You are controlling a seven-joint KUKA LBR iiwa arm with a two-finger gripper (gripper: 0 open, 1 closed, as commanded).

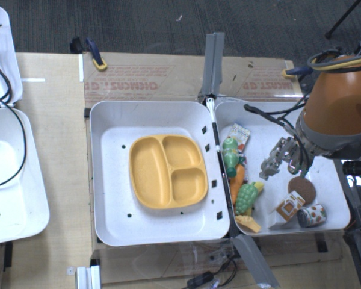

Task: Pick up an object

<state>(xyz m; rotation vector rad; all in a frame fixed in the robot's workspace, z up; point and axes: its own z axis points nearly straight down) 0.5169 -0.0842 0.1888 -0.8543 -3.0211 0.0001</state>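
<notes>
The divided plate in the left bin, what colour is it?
Yellow plate, seen clearly in the camera view.

Bright, even overhead light (soft shadows only), mild glare on the white bins [99,161], focus fairly sharp.

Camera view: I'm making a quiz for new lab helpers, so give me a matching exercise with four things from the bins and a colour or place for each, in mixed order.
Things:
1. divided plate
2. round cookie
3. corn cob
4. gripper

Descriptions:
A. brown, in the right bin near its right wall
B. yellow, in the left bin
C. hanging over the middle of the right bin
D. green, in the right bin near the divider between the bins

Pairs: 1-B, 2-A, 3-D, 4-C
</notes>
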